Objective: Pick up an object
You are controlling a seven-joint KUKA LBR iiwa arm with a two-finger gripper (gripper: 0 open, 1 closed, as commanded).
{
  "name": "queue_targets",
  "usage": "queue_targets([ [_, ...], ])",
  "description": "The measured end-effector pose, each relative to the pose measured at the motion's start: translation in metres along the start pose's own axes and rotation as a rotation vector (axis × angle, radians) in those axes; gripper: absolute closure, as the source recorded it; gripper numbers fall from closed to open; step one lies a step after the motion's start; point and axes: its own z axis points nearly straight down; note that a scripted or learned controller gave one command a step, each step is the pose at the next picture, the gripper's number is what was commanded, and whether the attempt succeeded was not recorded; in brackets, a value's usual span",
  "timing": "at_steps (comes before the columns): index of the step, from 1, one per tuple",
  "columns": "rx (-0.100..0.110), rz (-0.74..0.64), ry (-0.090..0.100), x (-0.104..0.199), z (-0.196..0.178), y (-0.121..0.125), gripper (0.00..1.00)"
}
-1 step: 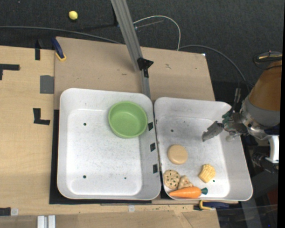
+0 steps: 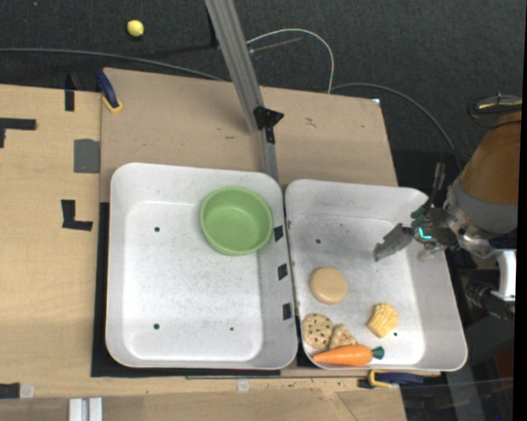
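Operator: Orange plastic carrot (image 2: 343,356) lies lowest in frame, against the lower rim of the right white bin (image 2: 436,336). Status?

Technician: Approach step. Two-finger gripper (image 2: 390,246) hovers at the bin's upper right, carrying nothing; finger state cannot be determined. Candidate target: tan round disc (image 2: 330,285), mid-bin, well apart from the rims.

Operator: Next move?

Technician: Shift lower left, then descend. Bare floor surrounds the disc; the carrot is crowded by the rim.
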Motion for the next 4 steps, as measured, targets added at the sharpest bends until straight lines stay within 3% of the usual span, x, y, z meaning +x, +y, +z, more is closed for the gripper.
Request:
queue_targets([
  [2,0.007,0.002,0.002,-0.001,0.107,-0.013,0.0],
  [3,0.0,0.001,-0.001,0.0,0.112,-0.013,0.0],
  [4,0.001,0.0,0.0,0.0,0.102,-0.013,1.0],
])
